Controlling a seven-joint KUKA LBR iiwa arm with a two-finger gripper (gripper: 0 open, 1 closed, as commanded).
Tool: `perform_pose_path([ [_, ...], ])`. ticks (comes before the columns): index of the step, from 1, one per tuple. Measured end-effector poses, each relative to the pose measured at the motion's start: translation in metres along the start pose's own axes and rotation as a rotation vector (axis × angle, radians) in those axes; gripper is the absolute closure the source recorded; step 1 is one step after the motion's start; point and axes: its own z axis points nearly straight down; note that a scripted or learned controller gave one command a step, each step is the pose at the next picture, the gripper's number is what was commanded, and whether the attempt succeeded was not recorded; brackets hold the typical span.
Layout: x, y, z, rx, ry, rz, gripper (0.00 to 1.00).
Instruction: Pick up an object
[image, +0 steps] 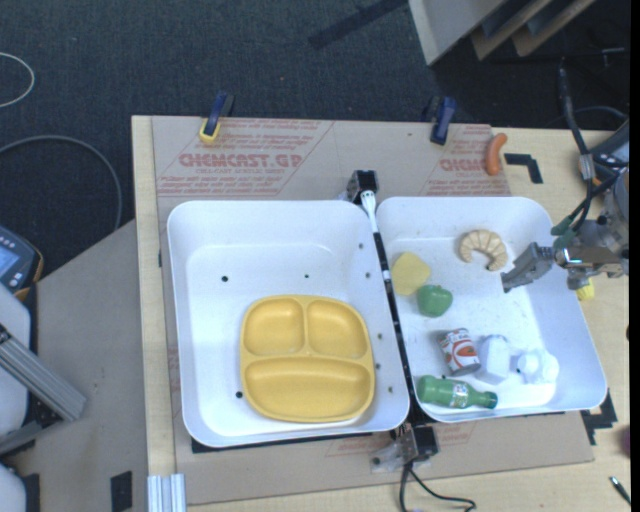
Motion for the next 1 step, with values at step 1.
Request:
perform_pose_path([
  [1, 0.0221, -0.0093, 0.1874, 0.035, 0.009, 0.001, 0.00],
])
